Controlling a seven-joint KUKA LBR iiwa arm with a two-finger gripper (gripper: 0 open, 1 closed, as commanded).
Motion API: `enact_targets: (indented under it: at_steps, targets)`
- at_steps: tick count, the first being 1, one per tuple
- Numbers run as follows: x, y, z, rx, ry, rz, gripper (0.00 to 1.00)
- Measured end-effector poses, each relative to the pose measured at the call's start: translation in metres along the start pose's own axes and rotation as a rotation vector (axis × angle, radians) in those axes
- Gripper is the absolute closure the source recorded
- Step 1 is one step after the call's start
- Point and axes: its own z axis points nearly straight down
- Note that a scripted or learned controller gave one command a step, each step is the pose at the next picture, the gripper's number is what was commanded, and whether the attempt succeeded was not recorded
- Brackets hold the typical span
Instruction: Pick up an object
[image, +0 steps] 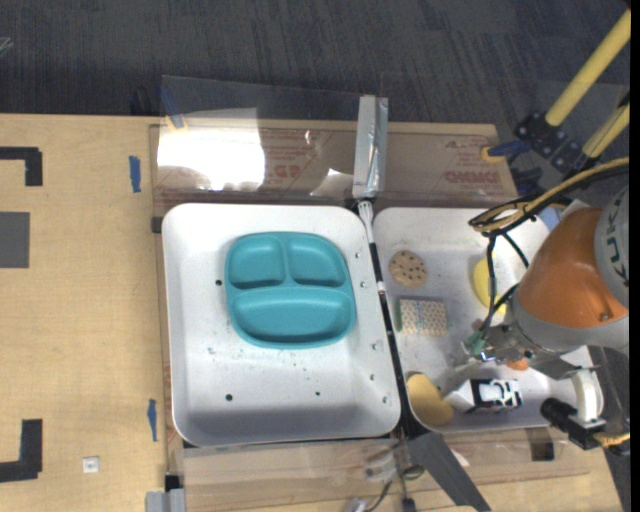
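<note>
Two white bins sit side by side on the bench: the left bin (200, 400) carries a teal divided plate (290, 288), so the loose pickable pieces (a cookie (407, 266), a speckled sponge (423, 317), a tan scoop (430, 400)) lie in the right bin (440, 230). The gripper (492, 392) hangs low over that bin's near edge, just beside the scoop, presumably for a grab there; whether it is open or closed I cannot tell.

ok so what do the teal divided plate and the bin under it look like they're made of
The teal divided plate looks like moulded plastic or silicone: one even colour, rounded edges, soft satin sheen, three pressed-in compartments. Which of the two can't be told. The left bin looks like thin formed white plastic, semi-gloss, with rounded corners and a curved rim; dark specks mark its floor.
</note>
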Motion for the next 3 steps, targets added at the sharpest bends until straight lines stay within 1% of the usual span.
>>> enact_targets:
  at_steps: [1, 2, 3]
  targets:
    - [-0.055, -0.007, 0.0, -0.003, -0.001, -0.279, 1.0]
    - [-0.055, -0.006, -0.01, -0.007, -0.003, -0.278, 1.0]
    - [-0.046, 0.002, -0.016, 0.004, 0.005, -0.377, 1.0]
